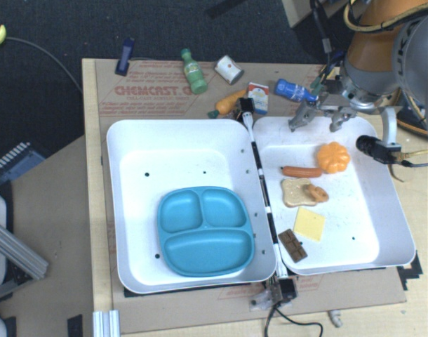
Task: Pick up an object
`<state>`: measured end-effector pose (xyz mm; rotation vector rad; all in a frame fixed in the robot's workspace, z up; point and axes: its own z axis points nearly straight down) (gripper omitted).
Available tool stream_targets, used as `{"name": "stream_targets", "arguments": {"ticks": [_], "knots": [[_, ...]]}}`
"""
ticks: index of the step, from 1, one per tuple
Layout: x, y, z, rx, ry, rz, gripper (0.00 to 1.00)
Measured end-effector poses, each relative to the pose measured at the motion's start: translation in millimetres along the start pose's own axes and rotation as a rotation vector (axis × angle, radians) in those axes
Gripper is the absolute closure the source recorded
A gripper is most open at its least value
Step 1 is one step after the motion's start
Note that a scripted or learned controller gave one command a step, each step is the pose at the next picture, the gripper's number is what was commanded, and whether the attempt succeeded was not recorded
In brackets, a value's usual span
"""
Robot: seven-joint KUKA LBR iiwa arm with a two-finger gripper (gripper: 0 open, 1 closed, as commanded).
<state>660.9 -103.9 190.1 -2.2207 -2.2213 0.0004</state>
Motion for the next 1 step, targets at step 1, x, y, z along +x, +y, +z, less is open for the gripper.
{"name": "stream_targets", "arguments": {"ticks": [1], "knots": [[-42.4,-41.9,106.2,0.001,-0.001,0.0,0.0]]}}
